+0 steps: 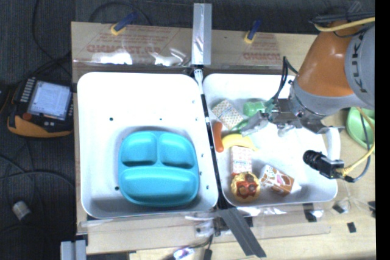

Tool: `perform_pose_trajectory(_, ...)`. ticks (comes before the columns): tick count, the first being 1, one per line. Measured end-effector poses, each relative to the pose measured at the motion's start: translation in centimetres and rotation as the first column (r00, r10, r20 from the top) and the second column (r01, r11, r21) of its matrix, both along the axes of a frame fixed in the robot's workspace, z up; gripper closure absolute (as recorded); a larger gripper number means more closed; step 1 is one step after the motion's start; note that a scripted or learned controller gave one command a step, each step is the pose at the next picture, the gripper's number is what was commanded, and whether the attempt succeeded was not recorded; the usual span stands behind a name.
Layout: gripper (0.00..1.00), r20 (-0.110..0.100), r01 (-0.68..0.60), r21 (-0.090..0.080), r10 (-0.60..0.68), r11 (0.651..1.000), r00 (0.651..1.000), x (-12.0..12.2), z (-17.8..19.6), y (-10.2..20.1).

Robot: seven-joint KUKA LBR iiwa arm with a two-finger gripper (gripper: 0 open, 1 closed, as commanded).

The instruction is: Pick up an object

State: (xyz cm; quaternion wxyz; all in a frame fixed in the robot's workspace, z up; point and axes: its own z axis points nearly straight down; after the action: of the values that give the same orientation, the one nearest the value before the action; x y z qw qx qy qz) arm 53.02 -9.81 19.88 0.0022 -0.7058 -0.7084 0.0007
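The arm reaches into the right bin from the far-right side, and the hand hangs low over that bin's upper middle. Whether it is parted or closed I cannot tell, since the wrist hides most of it; nothing visibly sits between its tips, so I judge that no object is held yet.

The candidates lie close by. A green piece sits just behind the hand, touching or nearly touching it. A checked packet lies to its left, toward the divider. A banana lies just in front and to the left, with a carrot beyond it against the bin wall. Further forward are a pink box, a round red-and-yellow toy and a small carton.

To do this step well, one target should be chosen, not the cluster. The green piece and the banana are nearest, but they crowd each other, so a descent between them risks pushing both aside. I would centre the hand over one item, align the closing direction across its narrow side, and go down straight. The carrot is a poor choice: it lies hard against the wall with no room on that side. The carton stands more apart from its neighbours and would probably give the cleanest grip, though it needs a longer move forward. The blue tray in the left bin lies far to the hand's left and looks too broad to clamp.
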Motion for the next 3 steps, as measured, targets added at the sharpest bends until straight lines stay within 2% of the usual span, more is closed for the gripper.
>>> perform_pose_trajectory(1, 0.0, 0.031, -0.129, -0.008, 0.13, 0.992, 0.991, 2.5, -9.1, -0.6)
perform_pose_trajectory(2, 1.0, 0.032, -0.131, -0.005, 0.131, 0.991, 0.991, 2.6, -8.1, -0.5)
perform_pose_trajectory(3, 1.0, 0.001, 0.057, -0.004, -0.057, 0.998, 0.998, 4.7, -1.6, 1.7)
